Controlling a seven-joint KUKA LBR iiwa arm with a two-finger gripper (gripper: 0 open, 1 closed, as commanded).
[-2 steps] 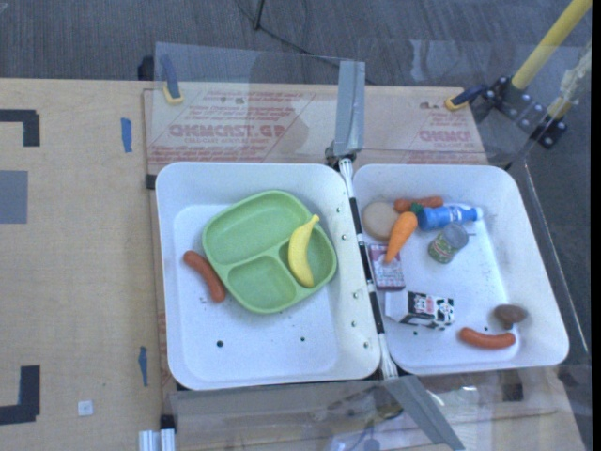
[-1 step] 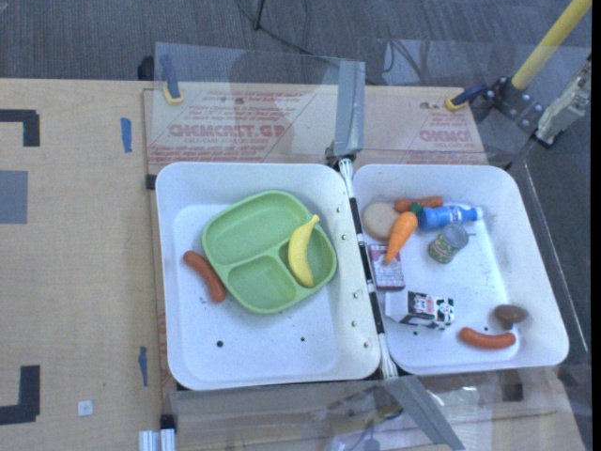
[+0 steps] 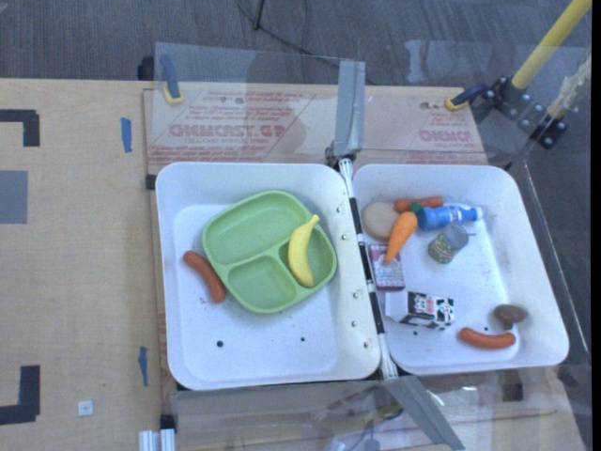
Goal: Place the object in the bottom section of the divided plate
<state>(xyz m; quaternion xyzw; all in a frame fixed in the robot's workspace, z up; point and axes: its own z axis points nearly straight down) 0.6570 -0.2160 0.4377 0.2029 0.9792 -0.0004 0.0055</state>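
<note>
Green divided plate (image 3: 254, 242) in left bin (image 3: 178, 252), banana (image 3: 302, 250) in its right section, sausage (image 3: 205, 276) just left, pincer state cannot be told.

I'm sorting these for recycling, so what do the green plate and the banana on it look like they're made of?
The green plate looks like molded plastic: uniform color, smooth matte surface, rounded raised dividers. The banana is probably a plastic toy, being evenly yellow and unblemished, though a real one can't be ruled out.
</note>
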